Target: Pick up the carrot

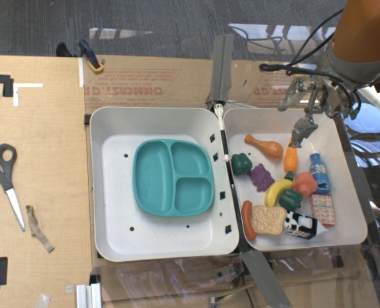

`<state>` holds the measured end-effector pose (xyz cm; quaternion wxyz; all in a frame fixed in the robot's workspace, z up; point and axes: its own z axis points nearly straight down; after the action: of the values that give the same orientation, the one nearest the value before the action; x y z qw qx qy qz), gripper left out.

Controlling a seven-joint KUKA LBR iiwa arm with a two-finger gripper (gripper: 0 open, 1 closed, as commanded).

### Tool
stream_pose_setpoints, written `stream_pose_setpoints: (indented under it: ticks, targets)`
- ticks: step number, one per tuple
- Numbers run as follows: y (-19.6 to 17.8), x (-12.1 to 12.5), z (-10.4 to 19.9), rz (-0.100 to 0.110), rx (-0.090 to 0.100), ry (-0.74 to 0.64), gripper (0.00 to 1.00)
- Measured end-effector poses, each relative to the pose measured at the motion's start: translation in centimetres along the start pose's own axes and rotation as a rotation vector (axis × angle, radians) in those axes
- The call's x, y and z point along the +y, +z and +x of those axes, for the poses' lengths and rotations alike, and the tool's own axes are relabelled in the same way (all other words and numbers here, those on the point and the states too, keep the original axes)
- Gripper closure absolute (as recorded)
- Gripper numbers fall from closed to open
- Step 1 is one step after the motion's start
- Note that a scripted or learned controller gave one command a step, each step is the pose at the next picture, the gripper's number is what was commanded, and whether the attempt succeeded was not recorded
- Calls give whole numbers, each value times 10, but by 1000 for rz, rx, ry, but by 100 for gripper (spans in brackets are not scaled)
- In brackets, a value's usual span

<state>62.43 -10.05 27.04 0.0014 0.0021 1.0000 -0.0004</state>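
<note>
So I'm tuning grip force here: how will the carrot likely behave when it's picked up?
The carrot looks like a smooth, hard toy, so probably stiff, light and a bit slippery. Its rounded, tapered shape may let it roll or slide out of a pinch. The tomato and banana lie close by, so a push may nudge them.

cardboard sheet (pixel 148 82) | red print, reversed and not legible | no other readable text

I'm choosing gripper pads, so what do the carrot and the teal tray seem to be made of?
The carrot looks like smooth moulded plastic: uniform orange with a soft sheen, probably toy food. The teal tray also looks like rigid plastic, matte to satin, with rounded moulded dividers. Neither can be confirmed by look alone.
</note>
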Motion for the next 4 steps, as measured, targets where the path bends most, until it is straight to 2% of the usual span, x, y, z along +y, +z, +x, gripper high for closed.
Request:
stream_pose_setpoints:
  ticks: [1,2,3,4]
  targets:
    - [150,-34,40,0,1,172,0]
    - [177,-48,17,0,-3,180,0]
    - [166,-47,15,1,-9,177,100]
    - [119,1,73,-1,1,131,100]
